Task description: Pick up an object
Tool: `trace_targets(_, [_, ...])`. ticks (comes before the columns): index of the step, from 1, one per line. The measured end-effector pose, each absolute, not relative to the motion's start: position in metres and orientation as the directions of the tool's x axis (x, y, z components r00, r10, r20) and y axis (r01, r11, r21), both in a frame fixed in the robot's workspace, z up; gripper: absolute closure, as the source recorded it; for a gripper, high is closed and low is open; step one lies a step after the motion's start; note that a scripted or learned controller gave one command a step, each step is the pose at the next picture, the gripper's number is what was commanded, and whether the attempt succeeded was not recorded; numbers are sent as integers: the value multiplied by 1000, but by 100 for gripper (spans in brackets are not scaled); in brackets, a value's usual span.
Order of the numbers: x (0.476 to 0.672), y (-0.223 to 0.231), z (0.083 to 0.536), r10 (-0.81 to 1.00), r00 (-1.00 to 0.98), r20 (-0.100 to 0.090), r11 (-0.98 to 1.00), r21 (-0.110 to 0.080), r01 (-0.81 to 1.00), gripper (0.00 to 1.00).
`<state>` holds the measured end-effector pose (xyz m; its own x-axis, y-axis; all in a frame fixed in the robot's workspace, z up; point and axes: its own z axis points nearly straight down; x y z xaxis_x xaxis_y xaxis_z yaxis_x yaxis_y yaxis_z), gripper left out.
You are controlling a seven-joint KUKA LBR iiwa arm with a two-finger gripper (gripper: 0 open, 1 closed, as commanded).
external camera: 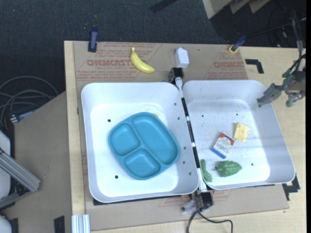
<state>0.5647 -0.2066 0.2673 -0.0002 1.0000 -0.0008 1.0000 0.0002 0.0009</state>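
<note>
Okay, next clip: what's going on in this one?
A robot arm reaches in from the right, its hand at the upper right rim of the right bin, with nothing between its fingers. That bin holds a yellow block, a small carton, a green leafy toy and a green pod. The left bin holds a blue divided tray. A banana lies on the bench outside the bins. Nothing is picked up yet.

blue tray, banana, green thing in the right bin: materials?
Blue divided tray: looks like moulded plastic, matte, one even colour with soft rounded compartment edges. Banana, lying on the cardboard outside the bins: probably a plastic or rubber toy, uniformly yellow and smooth. Green item: likely a toy vegetable in plastic or rubber; its bumpy surface is too small to read further.
</note>
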Motion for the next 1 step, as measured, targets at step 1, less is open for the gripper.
trace_targets(1, [630, -185, 200, 1000, -1, 0, 1, 1, 1000, 0])
